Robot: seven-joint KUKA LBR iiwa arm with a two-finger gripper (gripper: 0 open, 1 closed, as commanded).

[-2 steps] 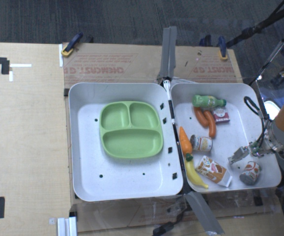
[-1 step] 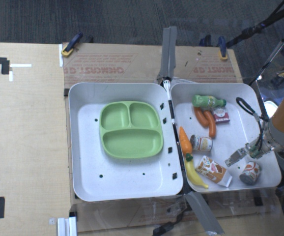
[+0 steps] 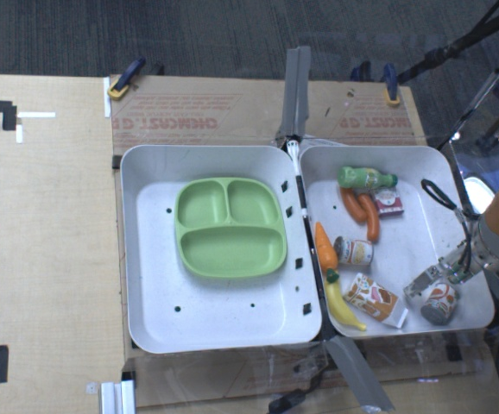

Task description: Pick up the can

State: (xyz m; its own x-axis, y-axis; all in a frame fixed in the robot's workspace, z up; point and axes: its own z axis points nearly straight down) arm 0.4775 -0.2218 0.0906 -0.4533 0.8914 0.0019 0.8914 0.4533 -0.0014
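At five o'clock in the right bin [image 3: 457, 179], my gripper [image 3: 428, 285] hovers against a tipped cup [image 3: 440, 301]; its opening I cannot tell. Next I must reach the can [image 3: 354, 251], lying centre-left.

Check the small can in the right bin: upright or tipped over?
Tipped over. The can lies on its side beside the carrot, its label wall facing up.

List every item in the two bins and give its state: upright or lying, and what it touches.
Plate: flat in left bin, nothing on it.
Bottle: lying on its side.
Sausages: lying, side by side.
Carrot: lying by the divider.
Can: lying on its side, beside the carrot.
Banana: lying, against the carton.
Carton: lying flat.
Hand: low in the right bin's corner.
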